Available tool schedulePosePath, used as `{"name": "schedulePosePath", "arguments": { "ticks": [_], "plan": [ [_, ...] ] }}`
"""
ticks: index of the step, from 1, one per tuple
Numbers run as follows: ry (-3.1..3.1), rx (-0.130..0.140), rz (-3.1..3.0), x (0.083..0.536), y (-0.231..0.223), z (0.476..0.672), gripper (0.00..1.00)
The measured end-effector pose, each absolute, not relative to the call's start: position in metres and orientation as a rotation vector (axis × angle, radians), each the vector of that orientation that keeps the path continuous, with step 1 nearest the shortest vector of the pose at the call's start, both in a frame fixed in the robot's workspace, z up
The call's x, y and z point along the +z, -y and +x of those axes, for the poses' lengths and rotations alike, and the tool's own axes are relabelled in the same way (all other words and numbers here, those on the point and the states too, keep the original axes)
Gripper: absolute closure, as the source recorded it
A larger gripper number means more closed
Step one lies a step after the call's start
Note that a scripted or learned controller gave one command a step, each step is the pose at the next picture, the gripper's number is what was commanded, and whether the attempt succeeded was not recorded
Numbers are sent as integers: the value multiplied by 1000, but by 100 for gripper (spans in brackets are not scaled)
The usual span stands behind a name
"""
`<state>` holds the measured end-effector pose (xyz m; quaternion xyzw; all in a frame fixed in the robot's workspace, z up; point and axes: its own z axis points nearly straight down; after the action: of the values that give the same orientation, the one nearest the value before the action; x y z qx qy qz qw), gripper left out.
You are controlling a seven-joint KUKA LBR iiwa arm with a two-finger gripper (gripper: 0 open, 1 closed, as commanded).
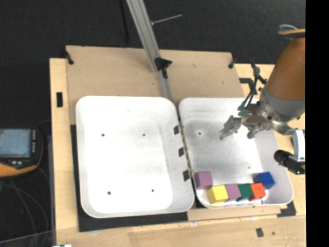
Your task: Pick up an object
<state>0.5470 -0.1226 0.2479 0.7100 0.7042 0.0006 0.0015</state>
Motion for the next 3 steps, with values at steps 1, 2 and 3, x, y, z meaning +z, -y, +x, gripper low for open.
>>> {"name": "schedulePosePath", "arguments": {
  "ticks": [1,2,3],
  "plan": [
    [-2208,2,2230,248,123,547,0],
    [-2210,3,2228,248,123,547,0],
    [-2208,3,2229,248,123,547,0]
  ]
}}
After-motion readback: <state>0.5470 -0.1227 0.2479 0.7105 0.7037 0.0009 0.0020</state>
